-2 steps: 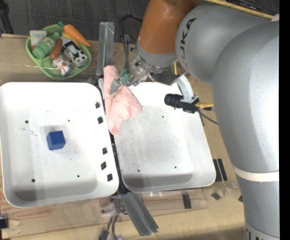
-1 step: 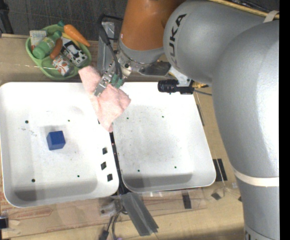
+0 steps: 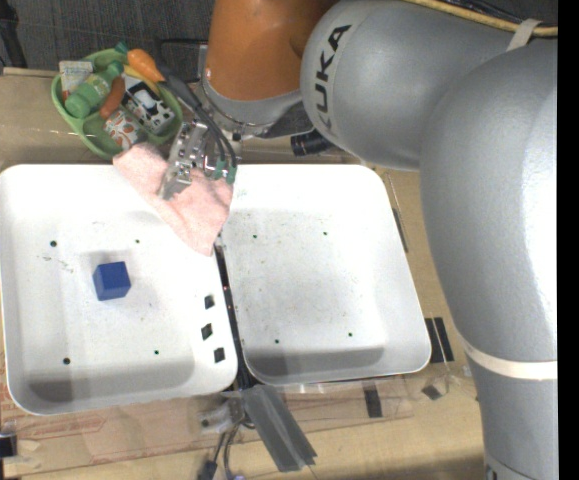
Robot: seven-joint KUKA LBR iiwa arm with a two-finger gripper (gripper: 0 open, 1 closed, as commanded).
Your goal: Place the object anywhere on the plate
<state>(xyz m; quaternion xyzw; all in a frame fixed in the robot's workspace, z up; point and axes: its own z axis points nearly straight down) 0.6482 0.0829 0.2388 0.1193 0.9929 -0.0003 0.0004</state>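
Up top, tool (image 3: 182,171) over pink cloth (image 3: 184,206) — blue cube (image 3: 112,280) apart.

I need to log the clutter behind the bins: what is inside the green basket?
The green basket, behind the left bin, holds mixed small items: an orange carrot-like toy, a green bottle-like piece and printed packets. Whatever lies beneath them is covered.

The arm (image 3: 439,118) runs off the top and right edges and hides the far right corner of the right bin (image 3: 319,353). A pink cloth (image 3: 184,203) covers the far stretch of the bins' shared rim. The green bowl's (image 3: 74,113) contents (packets, perhaps) are too small to identify.
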